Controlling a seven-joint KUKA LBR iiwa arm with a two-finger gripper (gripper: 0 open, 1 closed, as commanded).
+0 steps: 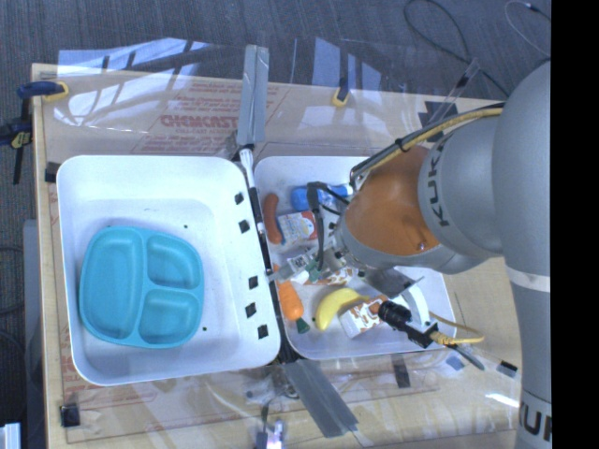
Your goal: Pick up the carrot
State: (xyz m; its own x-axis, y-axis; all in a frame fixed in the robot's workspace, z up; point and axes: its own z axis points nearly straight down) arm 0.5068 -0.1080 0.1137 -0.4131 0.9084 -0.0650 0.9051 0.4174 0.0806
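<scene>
The carrot [290, 302] lies in the right bin [281, 171], close against its left wall and toward the near edge, orange with a dark green tip pointing toward the near rim. Just to its right a yellow banana [334, 306] curves across the bin floor, and beside that sits a small white packet [360, 318] with red and orange print too small to read. Farther back along the same wall lies a brownish-red sausage [271, 217], and next to it a white carton [298, 226] with a red label whose words are too blurred to make out; a blue item [301, 197] shows behind it. The arm [487, 195] reaches in from the right, its grey body carrying the letters "KUK" in dark type, the rest of the name curving out of sight, with the orange band [393, 215] below it hanging over the middle of the right bin. The jaws are hidden under the wrist, so I cannot tell whether they are apart or together. The left bin [75, 181] holds a light blue divided plate [141, 286] with three compartments. Behind the bins, on the counter [131, 110], a clear sheet lies over board printed in faded red with "CHEMCAST".
</scene>
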